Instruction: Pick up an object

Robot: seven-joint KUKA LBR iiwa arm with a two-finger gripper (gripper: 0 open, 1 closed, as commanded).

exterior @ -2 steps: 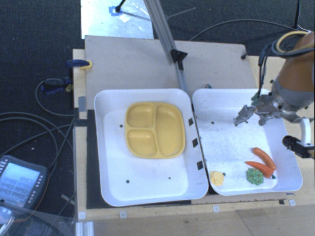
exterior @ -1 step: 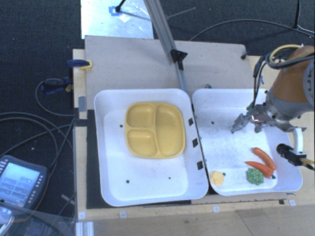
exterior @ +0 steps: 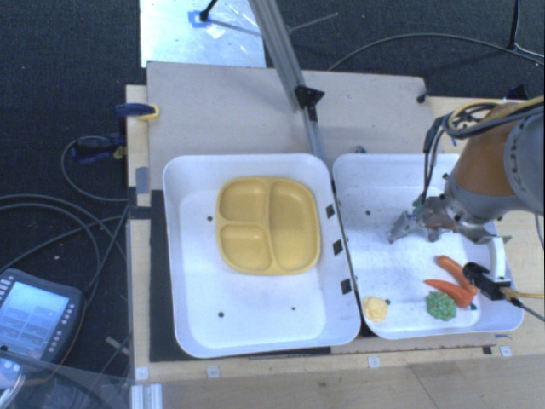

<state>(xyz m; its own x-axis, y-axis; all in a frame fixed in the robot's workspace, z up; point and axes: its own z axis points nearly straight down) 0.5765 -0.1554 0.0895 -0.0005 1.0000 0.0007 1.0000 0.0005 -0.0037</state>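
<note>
Camera view: tool (exterior: pixel 407 228) low in the right bin (exterior: pixel 375 186), fingers spread, gripping nothing, carrots (exterior: pixel 451 279) nearby

Honestly can't read any text anywhere here. The handheld pendant (exterior: pixel 34 318) at the lower left has a lit screen, but it's way too blurry.

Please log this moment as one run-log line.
gripper: over right bin, nothing held | yellow tray: left bin | carrots, broccoli: untouched

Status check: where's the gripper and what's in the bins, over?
Gripper low over right bin, holding nothing. Carrots, broccoli, yellow piece near front edge. Yellow tray in left bin.
</note>
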